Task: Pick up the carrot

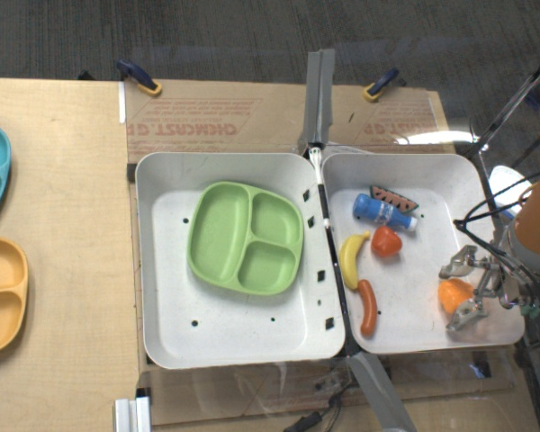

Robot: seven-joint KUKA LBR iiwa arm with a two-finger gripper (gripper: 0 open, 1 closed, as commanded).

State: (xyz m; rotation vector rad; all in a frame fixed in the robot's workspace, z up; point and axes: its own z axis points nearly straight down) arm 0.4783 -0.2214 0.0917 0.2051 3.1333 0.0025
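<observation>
Your jaws (465, 288) stand apart at the right bin's (405, 342) near right corner, straddling the carrot (454, 295), an orange piece lying against the bin's right wall; nothing is clamped yet. Close too early or off-centre and you likely squeeze it out sideways or pin it against the wall, so that the tips catch the rim instead. Toward the bin's left edge lie the sausage (368, 307) and banana (351, 259), with the tomato (386, 242) beside them; all sit well apart from the grasp. Farther back rests the blue bottle (382, 210). The left bin holds your green divided plate (246, 238).
</observation>
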